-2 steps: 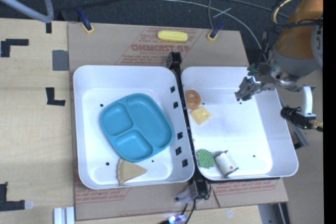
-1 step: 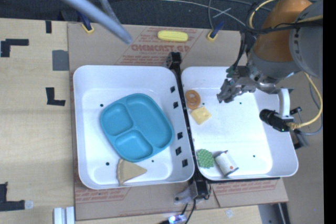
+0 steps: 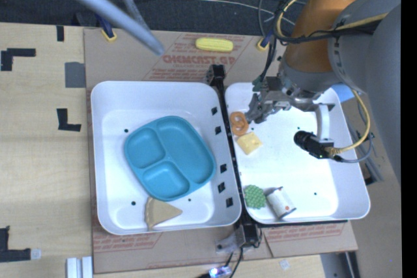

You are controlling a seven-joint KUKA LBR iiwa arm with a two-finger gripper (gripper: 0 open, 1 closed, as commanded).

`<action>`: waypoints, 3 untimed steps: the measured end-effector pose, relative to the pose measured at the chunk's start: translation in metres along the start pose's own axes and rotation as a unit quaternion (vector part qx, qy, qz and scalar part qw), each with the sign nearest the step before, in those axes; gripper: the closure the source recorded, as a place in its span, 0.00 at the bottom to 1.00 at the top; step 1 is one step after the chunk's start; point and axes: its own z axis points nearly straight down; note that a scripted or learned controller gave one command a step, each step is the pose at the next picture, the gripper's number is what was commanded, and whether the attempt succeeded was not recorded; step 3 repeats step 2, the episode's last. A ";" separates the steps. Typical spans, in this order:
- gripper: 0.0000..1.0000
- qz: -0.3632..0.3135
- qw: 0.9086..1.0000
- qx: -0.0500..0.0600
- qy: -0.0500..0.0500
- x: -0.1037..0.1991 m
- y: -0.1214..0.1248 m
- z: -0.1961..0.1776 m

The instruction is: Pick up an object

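Observation:
My gripper (image 3: 255,115) hangs low over the left side of the right bin (image 3: 339,195), its dark fingers pointing down-left. Just beside the fingertips lies an orange pretzel-like piece (image 3: 238,122), and below it a pale yellow block (image 3: 249,143). Whether anything sits between the fingers is hidden by the gripper body. Near the bin's front lie a green scrubby piece (image 3: 254,196) and a small white cylinder with a red end (image 3: 281,202).
The left bin (image 3: 107,140) holds a blue divided plate (image 3: 171,157) and a tan wedge (image 3: 159,212) at its front. A yellow banana-like object (image 3: 214,44) rests on the cardboard behind the bins. A black cable plug (image 3: 311,143) dangles from the arm over the right bin.

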 end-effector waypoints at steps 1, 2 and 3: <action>1.00 0.000 1.000 0.001 0.000 0.048 0.003 0.005; 1.00 0.000 1.000 0.000 0.000 0.098 0.003 0.008; 1.00 0.000 1.000 0.000 0.000 0.098 0.003 0.008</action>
